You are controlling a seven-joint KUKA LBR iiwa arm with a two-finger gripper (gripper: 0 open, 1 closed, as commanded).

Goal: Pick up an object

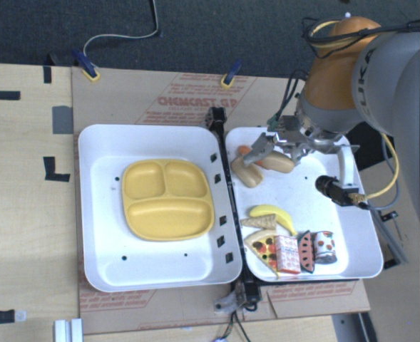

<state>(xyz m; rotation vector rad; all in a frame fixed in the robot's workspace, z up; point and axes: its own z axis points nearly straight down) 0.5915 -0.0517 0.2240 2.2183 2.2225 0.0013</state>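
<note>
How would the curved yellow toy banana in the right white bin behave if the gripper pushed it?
The curved yellow toy banana looks like hard, smooth plastic, so probably stiff, light and somewhat slippery. Its curve suggests it would pivot or spin rather than roll straight. It lies against the pale pieces beside it, so those may shift too.

Orange item half hidden behind the gripper; arm cut off at right edge

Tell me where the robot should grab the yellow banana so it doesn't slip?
Best guess: grab the banana around its fat middle, coming straight down from above. It lies flat in the right bin, curved like an arch, so pinching across the narrow width at the top of the curve should hold best. Its lower edge sits close to other toy food, so the hand should squeeze gently there.
</note>
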